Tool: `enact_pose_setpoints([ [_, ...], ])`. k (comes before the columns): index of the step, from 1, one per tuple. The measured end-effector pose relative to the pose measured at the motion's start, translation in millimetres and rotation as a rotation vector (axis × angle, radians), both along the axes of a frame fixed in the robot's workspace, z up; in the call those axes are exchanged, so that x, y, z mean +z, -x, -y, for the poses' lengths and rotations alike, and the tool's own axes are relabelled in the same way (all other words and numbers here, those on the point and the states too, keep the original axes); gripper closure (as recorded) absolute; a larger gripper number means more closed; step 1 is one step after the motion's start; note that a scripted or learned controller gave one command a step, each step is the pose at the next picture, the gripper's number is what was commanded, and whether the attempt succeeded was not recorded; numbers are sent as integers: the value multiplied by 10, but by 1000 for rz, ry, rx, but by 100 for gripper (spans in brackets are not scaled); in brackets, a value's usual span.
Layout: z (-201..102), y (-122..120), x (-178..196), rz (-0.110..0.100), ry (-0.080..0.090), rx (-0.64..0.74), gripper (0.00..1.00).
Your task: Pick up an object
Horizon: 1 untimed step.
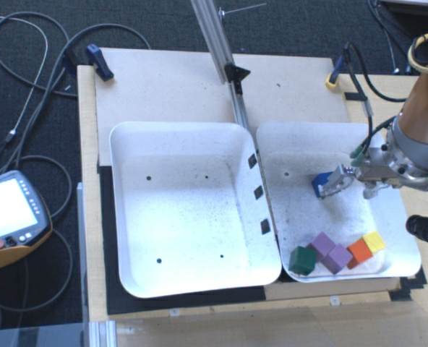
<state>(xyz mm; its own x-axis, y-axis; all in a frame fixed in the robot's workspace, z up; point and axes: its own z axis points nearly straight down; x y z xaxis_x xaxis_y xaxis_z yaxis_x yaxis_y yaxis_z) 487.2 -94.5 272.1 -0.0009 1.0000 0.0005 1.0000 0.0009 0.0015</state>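
The end effector (335, 183) is seen in the right bin (293, 139), closed around a small blue block (321, 185). The block is held between the fingers, above the bin floor, well apart from the coloured blocks (335, 254) clustered near the front rim.

One fixed camera looks down at a slant on my counter (170, 85) and both bins; my arm (420, 132) enters from its right.
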Motion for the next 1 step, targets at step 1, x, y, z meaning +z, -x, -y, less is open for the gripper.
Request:
enact_pose_setpoints([
  [1,625,-532,-954,-9,0,-3,0],
])
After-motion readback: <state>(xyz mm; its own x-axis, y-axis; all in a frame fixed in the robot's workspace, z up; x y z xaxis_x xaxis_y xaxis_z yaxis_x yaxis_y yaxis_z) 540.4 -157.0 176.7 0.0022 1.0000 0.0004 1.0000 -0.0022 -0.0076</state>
